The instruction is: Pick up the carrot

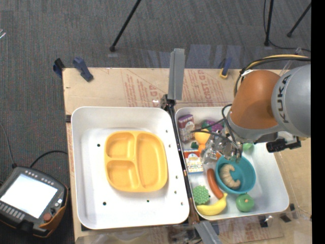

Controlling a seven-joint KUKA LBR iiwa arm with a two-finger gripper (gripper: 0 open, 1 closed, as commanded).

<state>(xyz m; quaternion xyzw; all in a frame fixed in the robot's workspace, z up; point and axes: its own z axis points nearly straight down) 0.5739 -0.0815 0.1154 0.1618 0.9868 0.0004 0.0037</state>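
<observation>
Carrot (202,137) is seen in the right bin (269,187), near the bin's left wall. It is a small orange cone, lying just beside a purple toy (212,125). The gripper (220,150) is hung low over this bin, just to the right of the carrot, by the rim of a blue bowl (248,181). Whether it is open or closed cannot be told. A yellow plate (136,160) is laid in the left bin (91,136), well apart from the carrot.
</observation>
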